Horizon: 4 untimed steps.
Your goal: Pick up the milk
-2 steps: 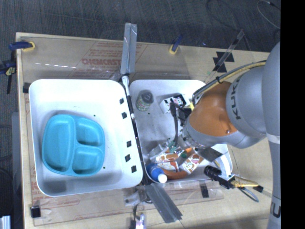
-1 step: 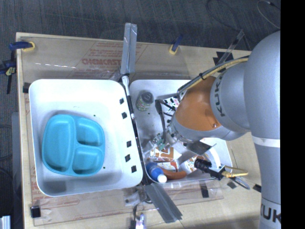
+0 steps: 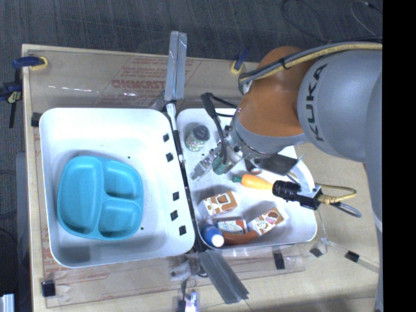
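Note:
In the right bin (image 3: 305,174) several small cartons lie near the front. A white-and-brown carton (image 3: 221,203) is in the middle, a white-and-red carton (image 3: 267,220) is to its right, and a smaller flat one (image 3: 232,226) is between them. I cannot read which of them is the milk. My gripper (image 3: 216,160) hangs over the bin's left-middle part, just behind the white-and-brown carton and apart from it. A small green patch shows by the gripper's tip. The arm's orange band and grey body hide the bin's back right.
An orange carrot (image 3: 257,182) lies right of the gripper. A silver can (image 3: 197,135) stands at the back left, and a blue-capped bottle (image 3: 213,236) and a brown sausage (image 3: 246,236) lie at the front wall. The left bin (image 3: 97,125) holds a blue divided plate (image 3: 101,195).

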### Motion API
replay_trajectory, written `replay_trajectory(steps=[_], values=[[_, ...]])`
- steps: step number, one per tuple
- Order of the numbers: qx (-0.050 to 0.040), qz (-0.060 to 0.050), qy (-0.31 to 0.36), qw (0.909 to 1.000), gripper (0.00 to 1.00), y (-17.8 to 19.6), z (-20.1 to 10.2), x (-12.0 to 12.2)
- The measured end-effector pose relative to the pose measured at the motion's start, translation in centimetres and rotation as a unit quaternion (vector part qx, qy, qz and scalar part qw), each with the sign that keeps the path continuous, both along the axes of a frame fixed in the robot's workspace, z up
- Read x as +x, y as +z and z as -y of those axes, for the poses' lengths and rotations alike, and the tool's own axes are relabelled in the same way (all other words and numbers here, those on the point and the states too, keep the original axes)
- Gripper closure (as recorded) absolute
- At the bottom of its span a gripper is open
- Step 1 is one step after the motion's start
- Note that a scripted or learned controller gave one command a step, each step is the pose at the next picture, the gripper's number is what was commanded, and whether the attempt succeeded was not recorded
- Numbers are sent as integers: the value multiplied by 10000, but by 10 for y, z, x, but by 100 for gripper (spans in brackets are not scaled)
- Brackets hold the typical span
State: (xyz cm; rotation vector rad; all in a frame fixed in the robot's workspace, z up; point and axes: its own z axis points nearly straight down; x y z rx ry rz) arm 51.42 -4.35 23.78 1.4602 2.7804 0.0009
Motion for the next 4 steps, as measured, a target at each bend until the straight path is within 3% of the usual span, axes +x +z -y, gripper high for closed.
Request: replay_trajectory(steps=[1, 2, 3, 4], values=[[-2, -14, -305, 9995, 100, -34, 23, -26], [3, -19, 165, 9999, 100, -37, 51, -37], [-3, -3, -287, 9996, 100, -25, 13, -37], [-5, -11, -1695, 9855, 100, -37, 39, -36]])
